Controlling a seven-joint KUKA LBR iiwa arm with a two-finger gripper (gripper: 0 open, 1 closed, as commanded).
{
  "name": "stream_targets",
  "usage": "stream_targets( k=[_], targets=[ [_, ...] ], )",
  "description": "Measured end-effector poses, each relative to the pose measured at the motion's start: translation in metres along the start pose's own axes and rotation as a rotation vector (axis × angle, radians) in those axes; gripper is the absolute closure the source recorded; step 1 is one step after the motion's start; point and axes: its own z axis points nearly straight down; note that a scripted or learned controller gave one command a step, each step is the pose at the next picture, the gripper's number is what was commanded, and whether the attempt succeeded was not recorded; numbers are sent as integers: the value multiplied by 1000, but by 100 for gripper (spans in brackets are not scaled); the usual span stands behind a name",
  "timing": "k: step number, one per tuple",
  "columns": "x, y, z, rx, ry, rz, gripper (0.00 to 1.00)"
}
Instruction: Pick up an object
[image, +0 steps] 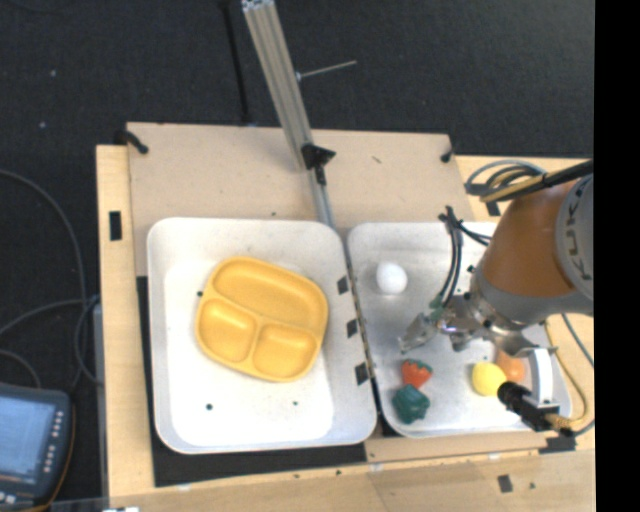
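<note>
The gripper (425, 335) hangs low in the right bin (400, 245), just above the red object (417, 374) and green object (410, 403) near the bin's near-left corner, likely lining up a pick. Its jaws seem spread with nothing between them, though the view is poor. The yellow divided plate (262, 318) lies alone in the left bin (180, 400), clear of the work.

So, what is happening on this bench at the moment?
A grey and orange robot arm reaches into the right bin, its gripper low above the floor. Just below it lie a red-orange object and a green one; a white ball and a yellow object lie nearby. The left bin holds a yellow divided plate.
</note>
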Motion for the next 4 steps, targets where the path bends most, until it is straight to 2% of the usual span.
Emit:
stream_targets(
  k=[1,2,3,4],
  targets=[
    [7,6,49,-1,0,2,0],
    [6,8,35,-9,1,6,100],
    [3,2,-24,-12,-1,0,100],
    [1,8,-68,-11,-1,-4,100]
  ],
)
